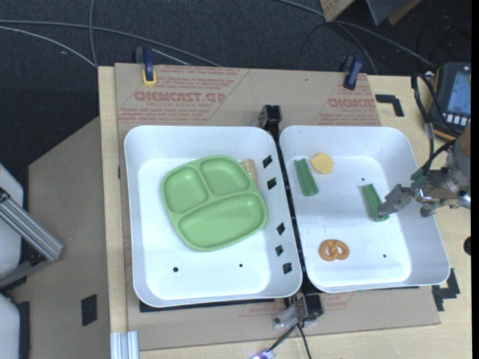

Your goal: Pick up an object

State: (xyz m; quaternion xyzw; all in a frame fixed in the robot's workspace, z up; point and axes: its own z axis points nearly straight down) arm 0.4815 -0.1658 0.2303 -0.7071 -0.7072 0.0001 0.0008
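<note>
Reaching in from the right, the gripper [391, 203] is sitting low over the right bin [397, 268], its tip touching the lower end of a green block [372, 201]; whether the fingers are spread or pressed together cannot be told at this size. That block is lying near the bin's right side, its long axis running up and down the view with a slight tilt. A second green block [305, 176] is lying toward the left of the same bin, similarly aligned. Beside its top end is resting one round yellow piece [322, 163], and one pretzel [334, 250] is lying nearer the front wall. The left bin [150, 268] is holding one green divided plate [215, 201] with three compartments. Red lettering on the board [187, 92] behind the bins is reading "CHEMCAST GP", printed twice.
</note>
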